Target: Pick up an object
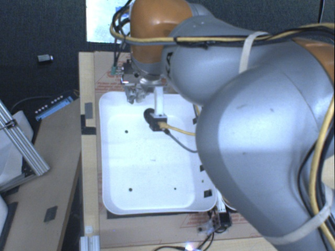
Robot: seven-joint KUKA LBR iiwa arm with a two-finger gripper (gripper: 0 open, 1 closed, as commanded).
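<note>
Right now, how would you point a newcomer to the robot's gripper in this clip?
Start at the white bin in the middle of the bench. Follow the grey arm up to its orange band near the bin's far edge. Just below hangs the gripper, small, metallic and cluttered, unlike the smooth arm casing.

One fixed camera — above the bench (89, 156), looking down aslant.

Right bin (201, 195) behind arm (251, 114)

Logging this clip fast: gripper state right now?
Gripper: cannot be told; it sits over the far edge of the white bin.
</note>
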